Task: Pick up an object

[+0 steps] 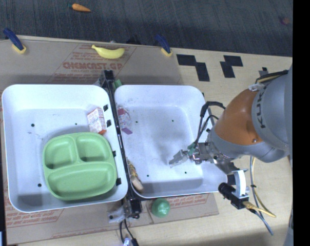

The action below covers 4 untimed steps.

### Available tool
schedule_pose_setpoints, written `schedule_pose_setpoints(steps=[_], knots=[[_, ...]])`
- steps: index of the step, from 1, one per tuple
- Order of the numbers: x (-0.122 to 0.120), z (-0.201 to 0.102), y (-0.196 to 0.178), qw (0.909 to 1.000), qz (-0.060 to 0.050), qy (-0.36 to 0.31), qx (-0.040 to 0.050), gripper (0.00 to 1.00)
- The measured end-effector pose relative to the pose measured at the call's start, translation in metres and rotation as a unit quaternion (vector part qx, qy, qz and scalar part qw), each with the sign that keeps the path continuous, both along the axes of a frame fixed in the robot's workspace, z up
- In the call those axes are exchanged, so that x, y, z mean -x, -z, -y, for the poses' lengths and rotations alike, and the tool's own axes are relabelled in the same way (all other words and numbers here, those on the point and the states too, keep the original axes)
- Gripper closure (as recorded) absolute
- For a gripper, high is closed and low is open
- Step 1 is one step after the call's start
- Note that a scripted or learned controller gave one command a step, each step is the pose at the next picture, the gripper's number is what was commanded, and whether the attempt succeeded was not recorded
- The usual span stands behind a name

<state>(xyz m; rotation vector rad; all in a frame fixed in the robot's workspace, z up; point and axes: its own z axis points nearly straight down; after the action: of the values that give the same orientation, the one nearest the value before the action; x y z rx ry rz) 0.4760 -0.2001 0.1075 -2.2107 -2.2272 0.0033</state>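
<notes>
One gripper (176, 159) low in right bin (160, 94), finger state indiscernible, green tray (79, 164) far left, green ball (160, 207) below-left.

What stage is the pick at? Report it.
Done: the arm has reached into the right bin, gripper low over its floor. In hand: nothing shows between the jaws. Left: a grasp and lift. Candidates include the small carton beside the green tray in the left bin.
</notes>
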Motion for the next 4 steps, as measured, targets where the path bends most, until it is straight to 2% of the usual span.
schedule_pose_setpoints(steps=[1, 2, 3, 4], knots=[[-0.078, -0.007, 0.016, 1.0000, 0.001, 0.000, 0.0001, 0.00], [0.000, 0.012, -0.028, 1.0000, 0.001, 0.002, 0.0003, 0.00], [-0.044, 0.011, -0.021, 1.0000, 0.001, 0.001, -0.0001, 0.00], [-0.007, 0.011, 0.016, 1.0000, 0.000, 0.000, 0.0000, 0.00]])
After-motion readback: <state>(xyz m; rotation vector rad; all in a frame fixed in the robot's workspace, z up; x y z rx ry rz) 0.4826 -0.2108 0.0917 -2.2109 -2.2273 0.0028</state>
